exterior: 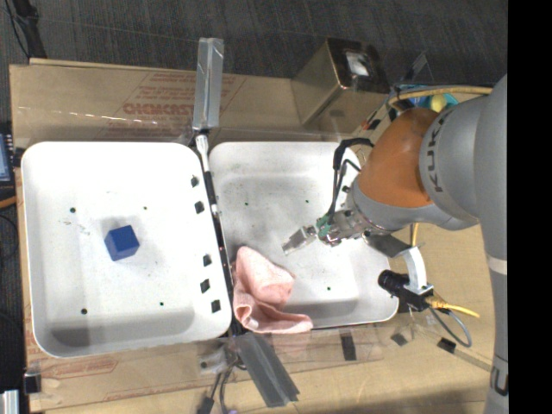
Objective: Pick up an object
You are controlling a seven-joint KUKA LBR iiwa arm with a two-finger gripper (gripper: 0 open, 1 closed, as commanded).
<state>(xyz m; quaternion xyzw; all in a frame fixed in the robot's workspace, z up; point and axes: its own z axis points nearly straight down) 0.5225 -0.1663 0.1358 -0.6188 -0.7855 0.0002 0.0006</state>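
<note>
Two shallow white bins sit side by side on the bench (103,102), which is covered with brown cardboard; a grey divider bar runs between them. In the left bin (52,317) a small blue cube (122,241) rests on the floor, a little left of the bin's middle and well apart from every wall.

In the right bin (259,166) a pink cloth (261,290) lies crumpled at the near left corner; its left edge is pressed against the wall beside the divider, and its lower fold reaches along the front rim.

The arm (440,175) reaches in from the right — its grey body and orange band hang over the right bin's right side; the jaws (302,239) point left and slightly down over the middle of the right bin's floor, with a light metal finger (297,241) showing at the tip. Nothing shows between the fingers; whether they stand wide or narrow I cannot tell from this slant. The jaws are near the pink cloth — just above and to its right — but apart from it, and well apart from the blue cube in the other bin.

A tan box (332,80) stands on the bench behind the right bin; cables trail beside the arm's wrist at the right.
</note>
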